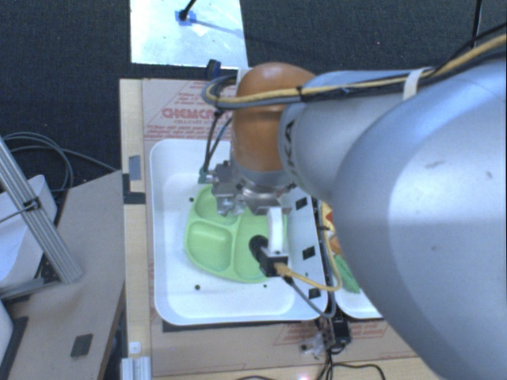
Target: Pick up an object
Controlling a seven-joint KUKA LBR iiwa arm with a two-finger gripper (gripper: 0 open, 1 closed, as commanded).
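Note:
A light green divided tray point(212, 240) lies in the left white bin point(170, 212), toward its right side. The arm comes in from the right and its orange-banded wrist stands low over the tray's upper right part, hiding that part. The gripper point(230, 200) is down at the tray's top edge, mostly covered by the wrist housing. Nothing can be seen between its fingers. A slice of orange and green objects point(339, 256) shows in the right bin, behind the arm.
The big grey arm link covers most of the right bin point(360, 307). A cardboard sheet point(178, 109) lies under the bins' far edge. Metal rails point(40, 220) and a tan bench surface stand to the left.

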